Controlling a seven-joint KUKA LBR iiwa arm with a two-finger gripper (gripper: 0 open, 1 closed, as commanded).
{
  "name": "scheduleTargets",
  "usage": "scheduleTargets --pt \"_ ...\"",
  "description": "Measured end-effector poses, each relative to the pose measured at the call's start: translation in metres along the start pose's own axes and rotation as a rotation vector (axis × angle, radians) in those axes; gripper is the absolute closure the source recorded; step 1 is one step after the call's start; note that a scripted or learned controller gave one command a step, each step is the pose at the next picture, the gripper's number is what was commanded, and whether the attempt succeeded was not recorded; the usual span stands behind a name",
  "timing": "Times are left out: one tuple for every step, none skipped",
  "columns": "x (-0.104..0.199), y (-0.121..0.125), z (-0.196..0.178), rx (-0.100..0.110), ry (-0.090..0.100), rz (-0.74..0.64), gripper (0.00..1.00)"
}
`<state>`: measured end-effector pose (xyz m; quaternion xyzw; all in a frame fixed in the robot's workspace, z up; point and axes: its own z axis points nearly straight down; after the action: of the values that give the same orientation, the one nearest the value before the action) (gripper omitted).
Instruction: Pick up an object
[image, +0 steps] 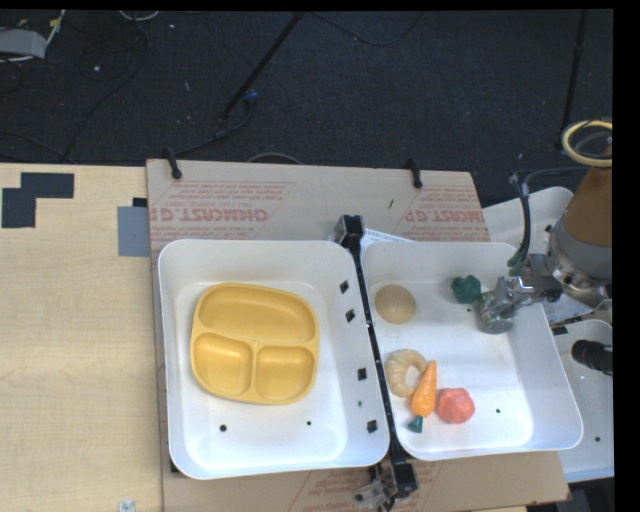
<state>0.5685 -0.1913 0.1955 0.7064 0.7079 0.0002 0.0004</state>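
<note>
The right bin (530, 420) holds a dark green toy (465, 289), a round beige piece (395, 304), a pale ring-shaped pastry (404, 369), an orange carrot (425, 389) and a red-orange lump (455, 405). My gripper (494, 316) hangs low at the bin's right side, just right of and below the green toy. Nothing shows between its tips.
The left bin (180, 290) holds a yellow divided plate (256, 342). A black divider (366, 340) runs between the two bins. Cardboard (300, 205) lies behind them, and cables trail at the far right (590, 140).
</note>
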Motion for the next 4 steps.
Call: scheduleTargets --pt "-0.001 0.001 -0.035 0.000 0.000 0.000 1.00" --pt "0.062 -0.005 -0.035 0.004 0.003 -0.003 1.00" --pt "0.114 -0.014 -0.042 0.005 0.003 -0.002 1.00" --pt "0.156 -0.014 -0.039 0.005 0.002 -0.002 1.00"
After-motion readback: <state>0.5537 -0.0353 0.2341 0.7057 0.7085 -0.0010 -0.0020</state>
